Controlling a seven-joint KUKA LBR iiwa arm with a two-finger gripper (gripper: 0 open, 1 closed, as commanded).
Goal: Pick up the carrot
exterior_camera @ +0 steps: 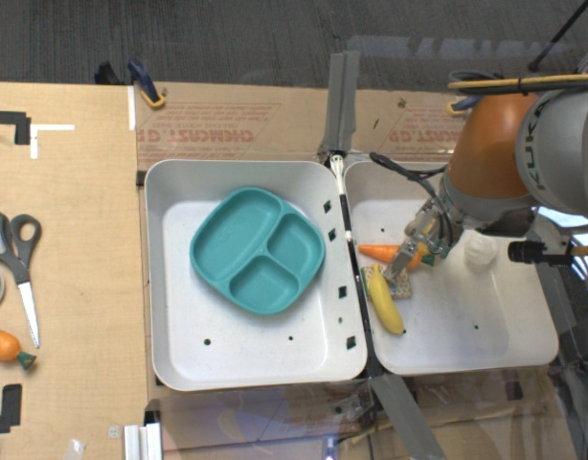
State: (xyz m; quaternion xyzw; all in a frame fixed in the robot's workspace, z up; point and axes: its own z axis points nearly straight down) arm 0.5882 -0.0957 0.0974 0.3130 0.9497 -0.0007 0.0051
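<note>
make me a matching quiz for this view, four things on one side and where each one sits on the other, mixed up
Things:
1. teal plate
2. banana
3. scissors
4. carrot

Places:
A. on the wooden bench, left of both bins
B. right bin, at the claw
C. left bin
D. right bin, near its left wall, just below the carrot

Pairs: 1-C, 2-D, 3-A, 4-B

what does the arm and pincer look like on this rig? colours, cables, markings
The arm has rounded grey housings with dark KUKA lettering on the casing and a glossy orange band above the wrist. A black cable loops along it. The pincer is small, metallic grey, with a greenish part at its base.
</note>
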